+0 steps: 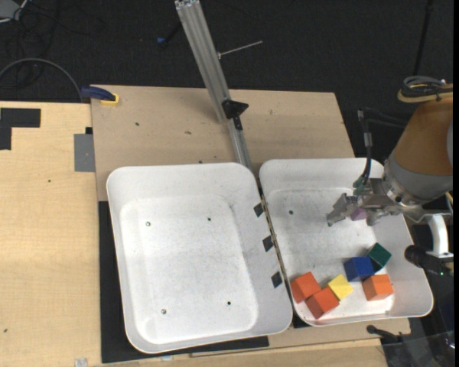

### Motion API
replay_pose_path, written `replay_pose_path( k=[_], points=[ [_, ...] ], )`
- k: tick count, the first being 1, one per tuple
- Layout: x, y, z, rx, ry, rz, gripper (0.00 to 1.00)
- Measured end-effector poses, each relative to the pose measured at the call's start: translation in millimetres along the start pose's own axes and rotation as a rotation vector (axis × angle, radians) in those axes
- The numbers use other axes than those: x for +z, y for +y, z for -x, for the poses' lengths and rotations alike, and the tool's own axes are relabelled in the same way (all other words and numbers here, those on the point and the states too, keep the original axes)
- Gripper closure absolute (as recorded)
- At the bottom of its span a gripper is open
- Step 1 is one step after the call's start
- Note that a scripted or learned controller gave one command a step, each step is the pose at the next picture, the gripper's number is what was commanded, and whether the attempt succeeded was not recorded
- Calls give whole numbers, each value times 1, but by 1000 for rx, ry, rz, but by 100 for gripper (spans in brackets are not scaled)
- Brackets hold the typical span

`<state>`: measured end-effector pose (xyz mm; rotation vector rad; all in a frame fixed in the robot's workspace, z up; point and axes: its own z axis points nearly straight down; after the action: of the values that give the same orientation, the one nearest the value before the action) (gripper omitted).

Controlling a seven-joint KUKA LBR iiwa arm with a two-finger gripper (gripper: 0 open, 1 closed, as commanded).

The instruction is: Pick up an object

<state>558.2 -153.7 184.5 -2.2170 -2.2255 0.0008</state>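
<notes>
Down at the near rim of the right bin (413, 308) sit my choices: two orange blocks (315, 294), a yellow block (340, 287), a blue block (359, 267), a green block (380, 255) and a third orange block (378, 286), clustered at the bin's five o'clock corner. My pincer (359, 209) hangs at about twelve o'clock from them, apart, probably lining up a descent. Something purplish (359, 214) shows by its tips; I cannot tell whether it is gripped, nor how the tips stand. At nine o'clock lies the left bin (138, 186).
</notes>
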Motion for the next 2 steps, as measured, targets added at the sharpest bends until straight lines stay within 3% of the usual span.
replay_pose_path(
  k=[2],
  points=[
    [0, -2, -1, -2, 1, -3, 0]
  ],
)
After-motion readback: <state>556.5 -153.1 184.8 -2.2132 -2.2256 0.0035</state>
